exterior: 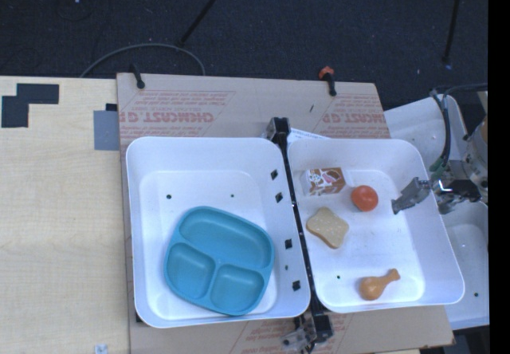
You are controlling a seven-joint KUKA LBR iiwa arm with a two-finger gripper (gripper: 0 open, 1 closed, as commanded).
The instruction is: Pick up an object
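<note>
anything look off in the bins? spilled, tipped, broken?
Nothing stands out. The blue divided plate lies flat in the left bin. In the right bin, the small packet, tomato, bread slice and chicken drumstick lie apart, intact. The gripper sits near the tomato.

Bright even light, soft shadows, slightly soft focus

Two bins (143, 185), one blue tray (219, 261), seemingly four food toys (328, 227).

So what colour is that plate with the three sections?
The divided plate is light blue all over, lying in the left bin; the camera view shows it clearly.
</note>
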